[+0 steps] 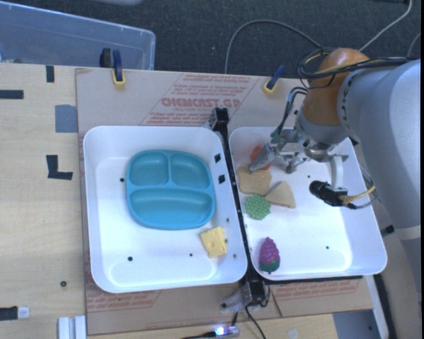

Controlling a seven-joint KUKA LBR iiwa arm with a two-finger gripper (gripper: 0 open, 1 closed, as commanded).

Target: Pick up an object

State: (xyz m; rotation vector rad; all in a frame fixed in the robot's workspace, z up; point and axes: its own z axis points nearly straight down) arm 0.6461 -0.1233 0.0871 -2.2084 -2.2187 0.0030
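Toy food pieces lie in the right bin (pixel 360 253), toward its left side: a tan bread-like slice (pixel 254 181) at the far end, a tan wedge (pixel 283 195) just right of it, a green round bumpy piece (pixel 256 207) touching the near edges of both, and a purple grape bunch (pixel 268 254) apart from them near the bin's near-left corner. A small orange-red piece (pixel 257 152) sits just beyond the bread-like slice, partly hidden by the arm's tooling.

The grey arm (pixel 389 147) reaches in from the right and bends down over the far part of the right bin, its orange band (pixel 325 90) showing above the wrist. The jaws (pixel 272 159) hang low at the far-left part of that bin, right above the far edge of the bread-like slice and beside the orange-red piece. Whether they are open or closed cannot be told from this slant, nor whether anything is between them. A black cylindrical part (pixel 325 191) with a cable juts out below the wrist over the middle of the bin.

The left bin (pixel 102 210) holds a blue divided plate (pixel 171 190) in its middle and a yellow cheese-like block (pixel 214 241) at the plate's near-right corner, close to the wall between the bins. Both bins rest on a cardboard sheet (pixel 191 101) laid on the table (pixel 28 189), clamped at its far edge by two yellow-tipped clips (pixel 117 73).
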